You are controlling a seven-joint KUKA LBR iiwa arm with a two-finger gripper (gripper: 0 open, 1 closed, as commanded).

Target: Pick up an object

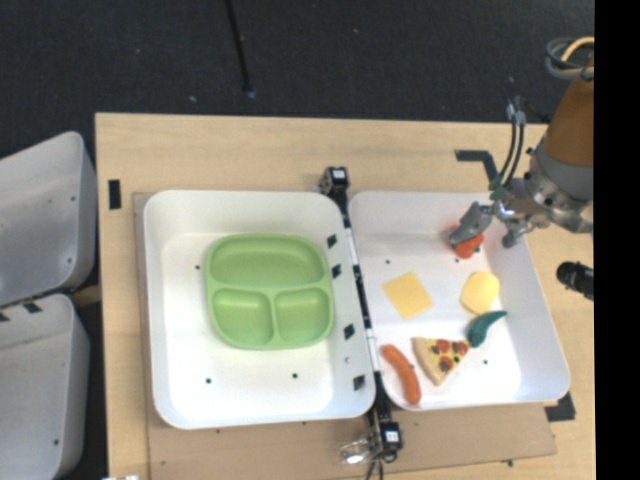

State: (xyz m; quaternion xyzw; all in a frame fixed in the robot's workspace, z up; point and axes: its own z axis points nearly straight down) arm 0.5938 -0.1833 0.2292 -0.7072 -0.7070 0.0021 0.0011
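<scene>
On my feed the nearest things lie along the front of the right bin: a toy sausage by the divider and, just beside it on its right, a pizza slice; neither touches the front rim as far as I can see; a small green piece, curved like a pepper or leaf, sits just past the pizza's right corner, close to it or touching, I cannot tell which; further back I see a flat yellow cheese square and, to its right, a rounded yellow lump, apart from each other.

In the left bin a green plate with 3 compartments lies flat near the middle.

Toward the back of the right bin the pincer comes in from the right on the grey arm, reaching down at a slant; a small red-orange object shows right at its tip, touching or nearly so; I cannot tell whether the pincer is open, closed or gripping that object, since the tip is too small and blurred.

Both bins rest side by side on the pale wooden worktop; beyond it the floor is dark.
</scene>
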